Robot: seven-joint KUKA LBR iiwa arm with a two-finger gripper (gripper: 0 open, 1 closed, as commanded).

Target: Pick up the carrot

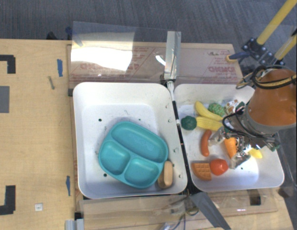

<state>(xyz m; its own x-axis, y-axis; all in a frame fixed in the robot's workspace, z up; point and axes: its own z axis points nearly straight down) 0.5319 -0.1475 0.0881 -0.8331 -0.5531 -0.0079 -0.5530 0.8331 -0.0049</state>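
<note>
Bench point(28, 128): tan board, carrying two white bins side by side.

Left bin point(91, 104): holds a teal tray and a bread roll.

Right bin point(268, 174): holds the toy foods, with my arm over its right half.

My arm point(273, 102): enters from the right, its orange band above the wrist standing over the right bin's far right part.

Tray point(133, 153): three compartments, lying at a slant in the left bin's near half.

My gripper point(233, 145): pointed down into the right bin, with the carrot point(230, 147) seen between my fingers, so I am grasping it. Whether it is clear of the bin floor I cannot tell.

Bananas point(206, 116): two yellow pieces, just left of my wrist, far side of the bin.

Sausage point(205, 143): reddish, upright in the frame, just left of the carrot.

Roll point(165, 174): tan, at the tray's near right edge, touching or nearly so.

Waffle point(202, 170): orange, near the bin's front left.

Tomato point(218, 166): red, just right of the waffle, near the carrot's front.

Green ball point(188, 123): dark, by the bin's left wall.

Green lump point(216, 109): leafy, beside the bananas.

Yellow piece point(256, 153): small, right of my gripper.
</note>
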